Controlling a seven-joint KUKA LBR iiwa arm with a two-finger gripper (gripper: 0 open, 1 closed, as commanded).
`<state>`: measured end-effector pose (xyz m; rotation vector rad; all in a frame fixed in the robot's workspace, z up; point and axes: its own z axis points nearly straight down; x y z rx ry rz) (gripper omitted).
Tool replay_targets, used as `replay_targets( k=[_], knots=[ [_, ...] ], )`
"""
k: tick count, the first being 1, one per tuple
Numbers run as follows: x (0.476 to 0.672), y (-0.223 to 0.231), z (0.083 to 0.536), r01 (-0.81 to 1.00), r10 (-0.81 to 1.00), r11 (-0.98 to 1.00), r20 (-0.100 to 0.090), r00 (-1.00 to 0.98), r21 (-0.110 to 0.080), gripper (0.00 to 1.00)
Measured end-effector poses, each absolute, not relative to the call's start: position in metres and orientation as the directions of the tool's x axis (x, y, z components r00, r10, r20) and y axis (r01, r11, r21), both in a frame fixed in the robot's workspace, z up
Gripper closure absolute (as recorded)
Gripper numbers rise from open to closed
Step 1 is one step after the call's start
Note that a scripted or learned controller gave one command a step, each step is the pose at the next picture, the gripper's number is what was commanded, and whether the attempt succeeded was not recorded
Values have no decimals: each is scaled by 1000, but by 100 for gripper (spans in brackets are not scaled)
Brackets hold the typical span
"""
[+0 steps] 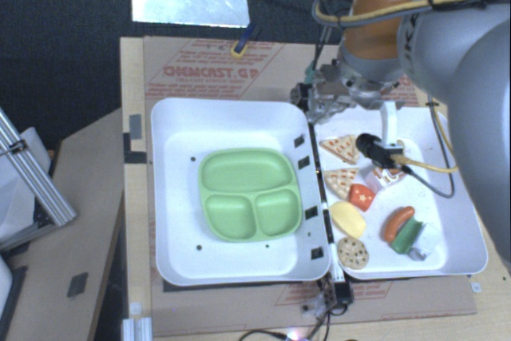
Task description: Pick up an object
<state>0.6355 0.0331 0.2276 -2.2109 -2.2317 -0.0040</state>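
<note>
Fingers (319,101): you cannot tell their state; at the right bin's (471,251) eleven o'clock corner, they risk striking the rim.

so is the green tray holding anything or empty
Empty: the green tray in the left bin shows three bare compartments; the toy food lies in the right bin.

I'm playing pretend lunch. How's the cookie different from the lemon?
The cookie is brown with dark speckles; the lemon is plain yellow. The cookie lies flat and round; the lemon is plump and oval. The cookie sits nearer the bin's front edge. Both lie close by the divider.
</note>
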Motion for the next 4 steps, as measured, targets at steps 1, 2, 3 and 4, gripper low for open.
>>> replay_targets(
  k=[1, 2, 3, 4],
  knots=[
    [630, 23, 234, 1000, 1000, 1, 0, -1, 1, 100],
    [633, 23, 214, 1000, 1000, 0, -1, 0, 0, 100],
    [637, 24, 216, 1000, 1000, 4, 0, -4, 2, 100],
    [638, 25, 216, 1000, 1000, 4, 0, -4, 3, 100]
  ],
)
